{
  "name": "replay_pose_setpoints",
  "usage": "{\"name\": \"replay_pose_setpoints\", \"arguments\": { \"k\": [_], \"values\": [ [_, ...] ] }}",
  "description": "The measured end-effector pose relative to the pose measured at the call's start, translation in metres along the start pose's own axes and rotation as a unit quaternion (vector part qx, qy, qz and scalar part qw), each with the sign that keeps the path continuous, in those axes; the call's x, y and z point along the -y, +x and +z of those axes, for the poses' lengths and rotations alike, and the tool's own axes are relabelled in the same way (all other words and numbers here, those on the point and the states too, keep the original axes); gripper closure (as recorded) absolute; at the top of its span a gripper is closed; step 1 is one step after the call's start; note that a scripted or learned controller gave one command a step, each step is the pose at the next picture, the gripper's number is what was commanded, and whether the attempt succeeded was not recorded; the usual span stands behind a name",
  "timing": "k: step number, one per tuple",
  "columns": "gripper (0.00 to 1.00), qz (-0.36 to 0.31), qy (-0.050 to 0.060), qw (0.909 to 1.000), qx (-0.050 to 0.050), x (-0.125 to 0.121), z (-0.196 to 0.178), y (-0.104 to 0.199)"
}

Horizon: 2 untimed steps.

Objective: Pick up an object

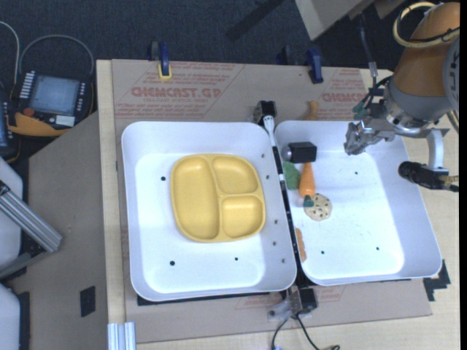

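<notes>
White plastic forms the two bins on the tabletop (87, 195). Nearest, in the right bin (365, 254), a round speckled cookie (318, 208) lies by the left wall, with an orange carrot (307, 180) touching it just beyond, then a green piece (292, 173) and a black block (301, 152). A yellow divided plate (217, 196) sits in the left bin (153, 261). Farthest, the end effector (355, 138) hangs over the right bin's back edge; whether it is apart or together cannot be told.
</notes>
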State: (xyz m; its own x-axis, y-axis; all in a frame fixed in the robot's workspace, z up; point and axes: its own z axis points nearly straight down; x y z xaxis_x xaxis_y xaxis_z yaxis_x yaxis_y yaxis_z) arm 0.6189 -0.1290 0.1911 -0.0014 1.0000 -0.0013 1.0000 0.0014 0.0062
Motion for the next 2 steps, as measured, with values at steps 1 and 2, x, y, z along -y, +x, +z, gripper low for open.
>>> {"name": "replay_pose_setpoints", "arguments": {
  "k": [1, 2],
  "values": [
    [1.00, 0.000, 0.000, 1.0000, 0.000, -0.002, -0.047, 0.000],
    [1.00, -0.001, 0.002, 1.0000, -0.001, -0.015, -0.040, 0.052]
  ]
}}
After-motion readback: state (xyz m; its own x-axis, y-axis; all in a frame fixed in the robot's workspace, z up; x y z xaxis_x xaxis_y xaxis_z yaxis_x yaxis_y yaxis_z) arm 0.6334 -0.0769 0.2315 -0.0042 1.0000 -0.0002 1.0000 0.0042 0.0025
